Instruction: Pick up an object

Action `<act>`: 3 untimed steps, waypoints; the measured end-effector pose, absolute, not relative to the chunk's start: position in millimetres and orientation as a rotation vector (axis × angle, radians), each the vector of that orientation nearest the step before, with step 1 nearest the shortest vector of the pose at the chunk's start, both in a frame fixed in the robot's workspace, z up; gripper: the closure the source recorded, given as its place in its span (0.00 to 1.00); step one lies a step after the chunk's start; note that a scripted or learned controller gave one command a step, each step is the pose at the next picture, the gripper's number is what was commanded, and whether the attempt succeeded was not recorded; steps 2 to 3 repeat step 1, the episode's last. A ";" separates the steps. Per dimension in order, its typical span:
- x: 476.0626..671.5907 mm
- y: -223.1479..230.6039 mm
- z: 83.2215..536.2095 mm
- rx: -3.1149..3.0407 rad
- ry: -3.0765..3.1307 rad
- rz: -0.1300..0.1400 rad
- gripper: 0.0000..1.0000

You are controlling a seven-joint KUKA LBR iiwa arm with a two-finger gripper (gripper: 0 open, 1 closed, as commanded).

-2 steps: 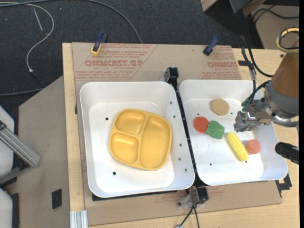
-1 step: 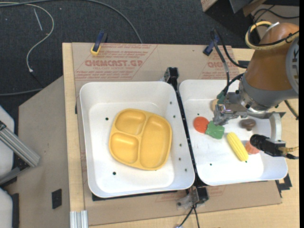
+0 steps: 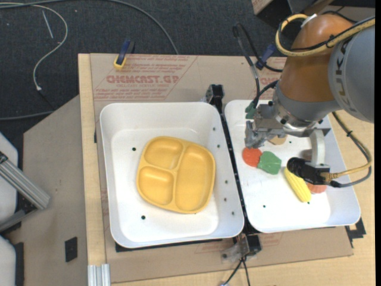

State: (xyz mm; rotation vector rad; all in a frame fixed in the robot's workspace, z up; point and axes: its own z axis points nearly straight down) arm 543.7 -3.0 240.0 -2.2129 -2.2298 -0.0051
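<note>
Orange-red, small and rounded, the toy piece (image 3: 252, 156) lies in the right bin (image 3: 333, 216), near its left wall and toward the far edge, touching a green piece (image 3: 269, 162) on its right. A yellow corn cob (image 3: 297, 185) lies nearer the bin's middle, apart from both.

By appearance all three are light, stiff moulded play food with smooth skins. They are likely to slip or roll under an off-centre pinch, and none looks fragile. The orange-red piece is best taken across its widest part, with the pinch set far-to-near so the green neighbour is not caught.

The gripper (image 3: 260, 137) hangs just beyond that piece, low over the bin. Whether it is released or clenched cannot be told from this angle, and nothing is seen held.

The bin floor is smooth, white and flat. Room is tight, as the left wall stands close. The left bin (image 3: 113, 124) carries a yellow divided plate (image 3: 177, 174).
</note>
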 end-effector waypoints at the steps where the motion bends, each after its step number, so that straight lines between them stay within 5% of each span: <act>1: 558.9 59.0 240.0 -2.212 -2.229 -0.005 1.00; 3: 558.9 59.0 240.0 -2.212 -2.229 -0.005 1.00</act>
